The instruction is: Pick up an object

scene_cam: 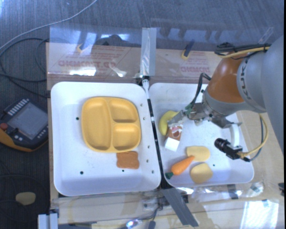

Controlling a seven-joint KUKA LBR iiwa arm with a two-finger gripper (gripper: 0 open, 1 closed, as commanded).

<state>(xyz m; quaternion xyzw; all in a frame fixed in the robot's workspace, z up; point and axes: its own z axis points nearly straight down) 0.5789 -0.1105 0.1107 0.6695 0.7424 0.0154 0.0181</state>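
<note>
Grey metal with an orange band, the arm reaches in from the right and bends down over the right bin, its wrist tilted toward that bin's left side; the hand sits low near the bin's upper left, just beside a yellow banana-like piece and a small red-and-white carton — whether it is spread or pressed together I cannot tell, since the wrist and cabling cover its tip. Nothing can be seen gripped. A black cable connector with a yellow lead hangs over the bin's right part. Lower in the same bin lie a yellow potato-like piece, an orange carrot with a green end, and a second pale yellow lump, the carrot touching both. The left bin holds a yellow divided tray with three compartments, and a brown toast-like slice just below it, touching its lower edge. Behind the bins, red printing shows reversed on the cardboard under clear film — too blurred to read. The carton's label is also too small to make out. On the floor at left rests an orange-edged pendant with a grey screen, its left side cut off by the frame
</note>
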